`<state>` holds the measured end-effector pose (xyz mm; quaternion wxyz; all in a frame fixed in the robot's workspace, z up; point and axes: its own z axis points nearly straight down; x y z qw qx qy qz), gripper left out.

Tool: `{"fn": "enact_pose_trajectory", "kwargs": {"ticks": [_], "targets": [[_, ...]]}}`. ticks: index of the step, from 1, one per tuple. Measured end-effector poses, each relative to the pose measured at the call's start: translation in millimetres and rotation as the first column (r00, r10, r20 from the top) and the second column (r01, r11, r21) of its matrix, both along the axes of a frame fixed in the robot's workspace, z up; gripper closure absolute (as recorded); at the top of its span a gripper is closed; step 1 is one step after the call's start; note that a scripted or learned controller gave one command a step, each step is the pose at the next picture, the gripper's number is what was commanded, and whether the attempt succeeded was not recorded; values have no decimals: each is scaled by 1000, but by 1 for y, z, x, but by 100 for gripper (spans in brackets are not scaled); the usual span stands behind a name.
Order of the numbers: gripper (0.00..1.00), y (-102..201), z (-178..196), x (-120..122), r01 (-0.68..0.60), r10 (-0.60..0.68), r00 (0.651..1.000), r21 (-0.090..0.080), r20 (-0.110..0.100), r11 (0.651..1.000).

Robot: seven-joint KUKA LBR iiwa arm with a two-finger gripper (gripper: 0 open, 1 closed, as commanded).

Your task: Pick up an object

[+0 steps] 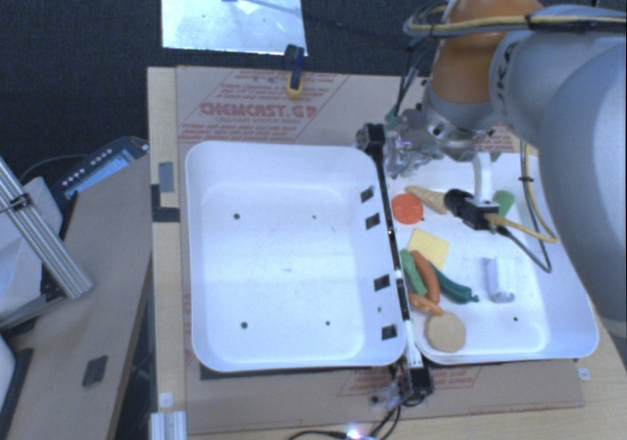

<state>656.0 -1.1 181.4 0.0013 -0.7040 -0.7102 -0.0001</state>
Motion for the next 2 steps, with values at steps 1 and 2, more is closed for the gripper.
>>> {"fn": "enact_pose_trajectory", "kwargs": {"ticks": [1, 2], "targets": [[100, 43, 233, 2, 0, 0, 1000, 0, 22, 1000], [100, 75, 159, -4, 2, -2, 1000, -2, 0, 1000]]}}
